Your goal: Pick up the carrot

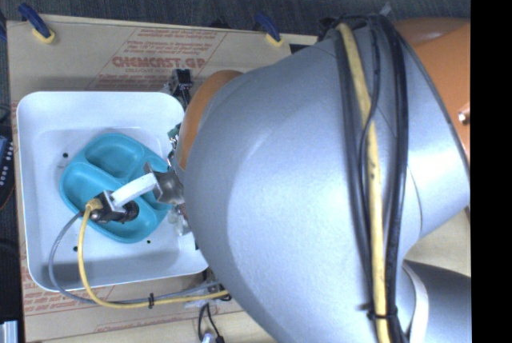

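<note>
Left bin (32,197): blue dish (112,157) takes the middle; bare white floor lies open along the far wall & front-left corner. Robot's grey arm (320,197) looms over the bin's rt side, blocking any way in from there.

A robot lab: cabled arm (304,197), white bin (32,173), clamped bench (160,45).

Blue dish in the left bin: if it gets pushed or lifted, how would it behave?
The blue dish looks like moulded plastic with smooth hollows, so it is probably stiff and light. Lying low and wide on the smooth white bin floor, it would likely slide rather than tip. Its rounded, glossy walls may be slippery to grip.
</note>
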`<action>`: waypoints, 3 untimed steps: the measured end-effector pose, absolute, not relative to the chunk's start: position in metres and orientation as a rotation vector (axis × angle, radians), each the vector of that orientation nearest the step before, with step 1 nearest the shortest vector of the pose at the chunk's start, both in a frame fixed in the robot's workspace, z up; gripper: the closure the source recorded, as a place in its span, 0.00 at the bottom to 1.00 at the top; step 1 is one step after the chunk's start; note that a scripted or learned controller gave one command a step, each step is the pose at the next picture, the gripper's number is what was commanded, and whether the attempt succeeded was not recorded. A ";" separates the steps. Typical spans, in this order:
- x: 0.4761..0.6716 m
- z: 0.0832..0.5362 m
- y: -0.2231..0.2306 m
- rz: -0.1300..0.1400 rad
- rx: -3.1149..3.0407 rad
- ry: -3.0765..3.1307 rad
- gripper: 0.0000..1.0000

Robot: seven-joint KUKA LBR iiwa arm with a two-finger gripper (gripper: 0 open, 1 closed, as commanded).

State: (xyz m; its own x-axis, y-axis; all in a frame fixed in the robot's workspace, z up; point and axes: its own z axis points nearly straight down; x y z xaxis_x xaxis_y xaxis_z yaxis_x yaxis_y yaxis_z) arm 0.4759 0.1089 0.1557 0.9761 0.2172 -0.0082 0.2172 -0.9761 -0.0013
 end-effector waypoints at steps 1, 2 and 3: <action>0.491 0.205 0.147 0.010 -3.119 -0.335 1.00; 0.482 0.094 0.200 0.000 -3.066 -0.660 1.00; 0.485 0.094 0.199 -0.022 -3.072 -0.658 0.00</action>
